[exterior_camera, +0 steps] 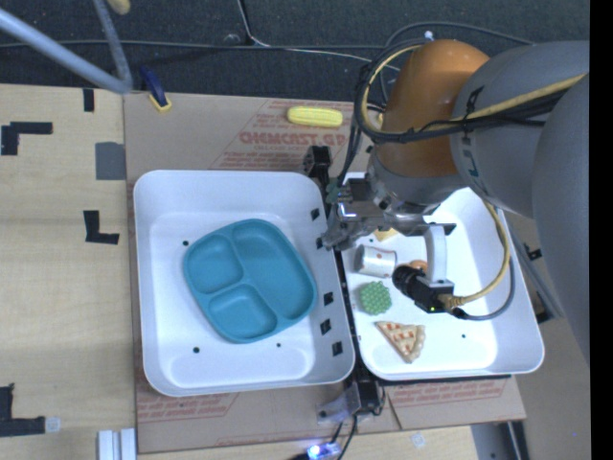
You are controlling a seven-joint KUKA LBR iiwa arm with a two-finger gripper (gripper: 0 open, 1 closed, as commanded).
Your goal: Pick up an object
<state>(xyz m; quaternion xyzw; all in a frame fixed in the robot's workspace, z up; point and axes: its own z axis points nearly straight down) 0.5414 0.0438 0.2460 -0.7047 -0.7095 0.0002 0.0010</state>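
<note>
My gripper (369, 226) hangs low over the upper left part of the right bin (512, 348), below the arm's orange band. Directly beneath it, toward the bin's front, lies a small white cylinder-shaped object (375, 259). A green round bumpy object (374, 298) rests just in front of that. A toy pizza slice (400, 338) lies nearer the bin's front edge. The arm's body hides the back of this bin.
A blue divided plate (249, 278) lies in the left bin (158, 209). A yellow object (314, 116) sits on the cardboard behind the bins. A black connector with a yellow cable (426, 288) juts from the wrist over the right bin.
</note>
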